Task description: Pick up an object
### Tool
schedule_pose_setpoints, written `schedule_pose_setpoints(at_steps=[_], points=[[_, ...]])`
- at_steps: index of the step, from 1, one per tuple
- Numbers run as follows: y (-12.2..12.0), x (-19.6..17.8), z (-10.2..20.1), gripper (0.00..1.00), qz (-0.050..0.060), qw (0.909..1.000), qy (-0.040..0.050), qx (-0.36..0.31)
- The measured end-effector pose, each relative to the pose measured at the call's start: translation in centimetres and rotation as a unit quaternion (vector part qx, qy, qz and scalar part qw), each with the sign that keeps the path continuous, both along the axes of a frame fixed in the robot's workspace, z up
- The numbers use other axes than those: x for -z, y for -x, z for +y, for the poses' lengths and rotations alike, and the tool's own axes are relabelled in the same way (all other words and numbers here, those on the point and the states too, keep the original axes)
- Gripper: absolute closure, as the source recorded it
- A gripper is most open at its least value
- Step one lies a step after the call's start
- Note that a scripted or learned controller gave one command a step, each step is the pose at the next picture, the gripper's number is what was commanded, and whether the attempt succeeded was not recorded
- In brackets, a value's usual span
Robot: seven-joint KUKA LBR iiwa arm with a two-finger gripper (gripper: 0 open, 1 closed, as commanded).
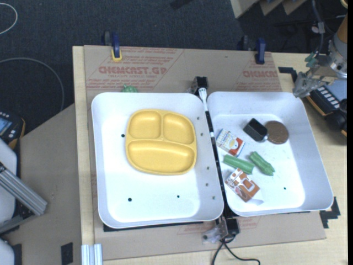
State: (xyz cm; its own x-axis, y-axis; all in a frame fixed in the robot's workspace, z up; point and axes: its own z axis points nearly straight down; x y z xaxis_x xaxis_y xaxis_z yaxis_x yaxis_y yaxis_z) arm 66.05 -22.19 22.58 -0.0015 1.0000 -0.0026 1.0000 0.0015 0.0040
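Dark carpet surrounded the bench (165,65), whose brown board carried two shallow white bins side by side. From my remote seat I saw the left bin (110,192) holding a yellow divided plate (161,141) near its far middle. The right bin (309,175) held the loose pieces: a black block (255,129) touching a brown disc (277,132) toward the far edge, a small white and orange packet (229,142) near the bin's left wall, two green pods (249,163) just beside each other in the middle, and a second orange and white packet (243,184) toward the near edge. The gripper (306,80) hung over the bench past the right bin's far right corner, apart from every object; I could not tell from my feed whether it was open or closed.
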Motion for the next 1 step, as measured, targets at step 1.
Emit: schedule_pose_setpoints(at_steps=[1], points=[[3.16,1.32,8.86,1.0,0.004,1.0,-0.0038,-0.003]])
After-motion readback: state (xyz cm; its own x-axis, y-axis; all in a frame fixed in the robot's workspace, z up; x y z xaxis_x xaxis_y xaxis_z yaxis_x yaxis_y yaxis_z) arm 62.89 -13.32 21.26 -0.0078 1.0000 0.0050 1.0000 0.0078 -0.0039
